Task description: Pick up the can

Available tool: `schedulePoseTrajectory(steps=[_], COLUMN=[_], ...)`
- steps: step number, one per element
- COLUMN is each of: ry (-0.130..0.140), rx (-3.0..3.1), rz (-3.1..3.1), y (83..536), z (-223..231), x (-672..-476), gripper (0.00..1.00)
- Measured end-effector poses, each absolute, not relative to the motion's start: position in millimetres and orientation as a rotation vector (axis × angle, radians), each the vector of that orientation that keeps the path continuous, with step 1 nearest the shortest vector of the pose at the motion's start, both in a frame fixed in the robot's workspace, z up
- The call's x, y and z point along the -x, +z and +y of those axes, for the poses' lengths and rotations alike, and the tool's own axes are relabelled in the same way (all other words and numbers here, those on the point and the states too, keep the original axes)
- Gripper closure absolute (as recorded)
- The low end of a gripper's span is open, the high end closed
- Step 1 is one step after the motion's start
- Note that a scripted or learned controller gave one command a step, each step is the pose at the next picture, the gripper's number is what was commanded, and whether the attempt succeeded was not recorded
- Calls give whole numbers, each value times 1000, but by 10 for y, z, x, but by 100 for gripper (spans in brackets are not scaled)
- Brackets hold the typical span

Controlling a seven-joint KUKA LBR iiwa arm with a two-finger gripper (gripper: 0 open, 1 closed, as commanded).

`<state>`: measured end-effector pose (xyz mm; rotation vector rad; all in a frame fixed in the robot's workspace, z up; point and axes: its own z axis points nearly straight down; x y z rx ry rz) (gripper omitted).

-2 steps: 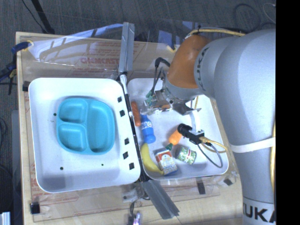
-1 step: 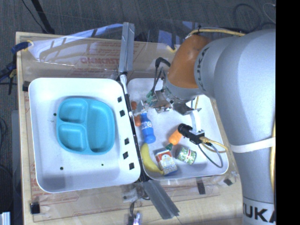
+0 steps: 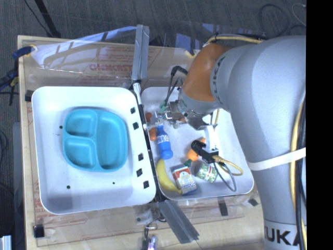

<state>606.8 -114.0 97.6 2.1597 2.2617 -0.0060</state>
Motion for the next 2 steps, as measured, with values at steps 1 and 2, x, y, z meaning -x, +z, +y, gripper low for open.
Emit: schedulePoseTrajectory(steps=[1,2], ry=[-1,-1], rx=[-2155,-2366], rz=[2277,2068], y=[1059,1922], z=[-1080,-807], x=[-6071,-5998], gripper=[100,100])
